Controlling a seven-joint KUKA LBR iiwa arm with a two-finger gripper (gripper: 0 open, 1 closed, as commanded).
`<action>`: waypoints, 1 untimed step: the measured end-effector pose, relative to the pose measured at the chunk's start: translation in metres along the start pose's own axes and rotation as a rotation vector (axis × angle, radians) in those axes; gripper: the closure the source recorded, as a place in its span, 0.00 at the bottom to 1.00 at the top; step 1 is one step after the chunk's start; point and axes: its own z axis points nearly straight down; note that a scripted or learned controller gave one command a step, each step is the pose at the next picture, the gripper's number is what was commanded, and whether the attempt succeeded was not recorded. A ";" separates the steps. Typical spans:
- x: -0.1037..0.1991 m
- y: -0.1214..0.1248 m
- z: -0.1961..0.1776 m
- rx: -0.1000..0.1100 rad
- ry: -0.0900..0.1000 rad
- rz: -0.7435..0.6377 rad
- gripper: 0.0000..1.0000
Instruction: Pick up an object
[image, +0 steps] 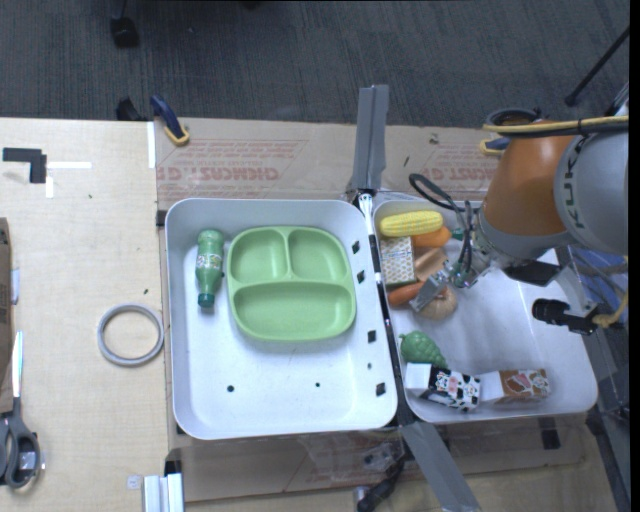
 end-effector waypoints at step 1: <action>-0.001 0.000 -0.010 -0.002 0.000 0.005 1.00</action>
